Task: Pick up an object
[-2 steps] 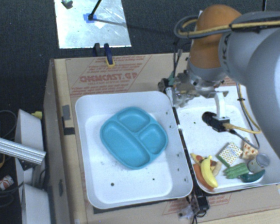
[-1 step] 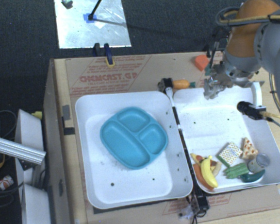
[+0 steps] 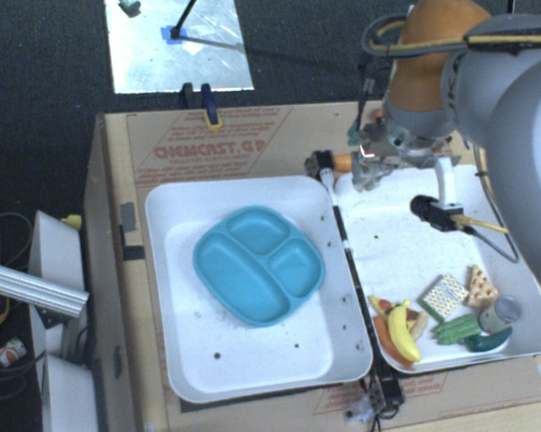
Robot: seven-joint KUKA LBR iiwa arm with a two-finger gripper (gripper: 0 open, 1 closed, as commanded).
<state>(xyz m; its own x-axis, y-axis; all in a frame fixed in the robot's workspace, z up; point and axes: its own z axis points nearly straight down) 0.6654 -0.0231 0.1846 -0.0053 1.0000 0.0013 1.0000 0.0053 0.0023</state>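
Camera view: end effector (image 3: 372,166) seen at far edge of right bin (image 3: 395,237); finger state cannot be told. Toy food pile (image 3: 439,318) lies well toward near edge from end effector. Banana (image 3: 402,332) judged light, stiff, slippery; grasp advised across middle.

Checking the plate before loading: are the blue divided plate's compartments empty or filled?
Empty. The blue divided plate lies flat in the left bin, all three compartments showing bare blue.

Plenty of open floor in the middle of the right bin (image 3: 534,328). Clutter only along its near edge: banana (image 3: 402,332), crackers (image 3: 444,295), green veg (image 3: 457,328). Left bin (image 3: 178,294) mostly blocked by blue tray (image 3: 257,263).
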